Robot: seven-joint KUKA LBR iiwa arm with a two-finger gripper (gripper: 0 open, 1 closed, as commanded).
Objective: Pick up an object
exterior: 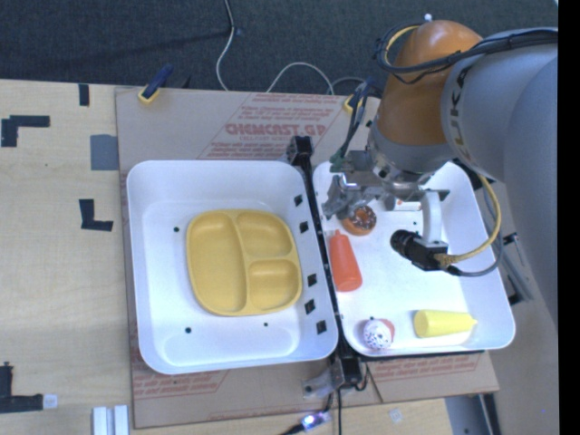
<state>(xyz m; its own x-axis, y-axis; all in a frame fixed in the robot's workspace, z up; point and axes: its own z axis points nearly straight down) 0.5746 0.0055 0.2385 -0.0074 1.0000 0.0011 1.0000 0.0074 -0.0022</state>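
**Overhead: arm low in the right bin's far-left corner**

Right bin (pixel 480 333): the gripper (pixel 349 208) is down near its far-left corner, close to the divider between the bins. Jaw state: cannot tell, the wrist hardware hides it. A small round orange-brown object (pixel 362 219) sits right at the gripper's tip; whether it is gripped or only touched is unclear. An orange cylinder (pixel 344 262) lies along the left edge, just beside the divider. Near the front edge rest a small white ball with red marks (pixel 377 333) and, toward the front-right corner, a yellow block (pixel 443 323).

Left bin (pixel 145 333): a yellow compartment tray (pixel 243 261) lies at its centre.
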